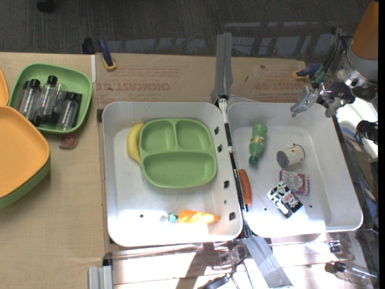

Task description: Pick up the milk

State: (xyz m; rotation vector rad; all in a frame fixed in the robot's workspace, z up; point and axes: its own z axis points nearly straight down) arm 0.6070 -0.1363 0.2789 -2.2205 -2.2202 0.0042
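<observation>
Here, cardboard-covered bench w/ two white bins, grey carpet behind. Gripper above right bin far edge, fingers apart, nothing held. Milk carton lies near that bin's front.
</observation>
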